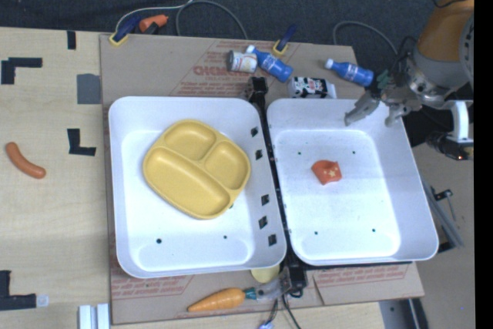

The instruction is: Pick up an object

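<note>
A small, blocky red-orange object (326,172) lies near the middle of the right white bin (400,189), too compact to show a clear long axis or heading. The left white bin (127,166) holds a yellow divided plastic plate (197,168). The end effector (377,111) hovers over the right bin's far rim, fingers spread and holding nothing, well apart from the object.

I am watched by one fixed camera above the bench, looking down at a slant on the left bin (123,189) and right bin (400,189) whole; my arm (443,42) enters from its right
</note>
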Controlling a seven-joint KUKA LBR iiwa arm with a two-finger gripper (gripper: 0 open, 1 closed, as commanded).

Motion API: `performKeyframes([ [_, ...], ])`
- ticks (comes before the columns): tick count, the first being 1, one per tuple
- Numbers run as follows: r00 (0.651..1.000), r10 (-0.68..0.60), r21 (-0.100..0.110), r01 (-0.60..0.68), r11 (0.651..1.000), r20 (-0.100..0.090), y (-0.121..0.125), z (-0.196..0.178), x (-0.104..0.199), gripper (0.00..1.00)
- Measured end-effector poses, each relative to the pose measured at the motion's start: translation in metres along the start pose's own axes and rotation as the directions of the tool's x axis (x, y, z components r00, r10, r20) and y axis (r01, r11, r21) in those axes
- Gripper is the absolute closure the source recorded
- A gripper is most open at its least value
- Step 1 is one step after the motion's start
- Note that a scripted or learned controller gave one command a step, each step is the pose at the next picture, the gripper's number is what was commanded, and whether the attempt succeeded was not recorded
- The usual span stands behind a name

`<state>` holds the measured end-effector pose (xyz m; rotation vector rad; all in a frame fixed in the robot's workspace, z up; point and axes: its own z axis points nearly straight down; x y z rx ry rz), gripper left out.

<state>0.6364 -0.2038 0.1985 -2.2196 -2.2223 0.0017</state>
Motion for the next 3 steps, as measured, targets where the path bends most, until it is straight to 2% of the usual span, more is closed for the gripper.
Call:
performKeyframes([
  [1,1.000,0.000,0.011,0.000,1.000,-0.005,-0.052,0.078,0.042,0.00],
  [2,1.000,-0.001,-0.005,0.001,1.000,0.005,-0.057,0.114,0.079,0.00],
  [3,1.000,0.001,-0.009,-0.001,1.000,0.004,-0.056,0.101,0.077,1.00],
])
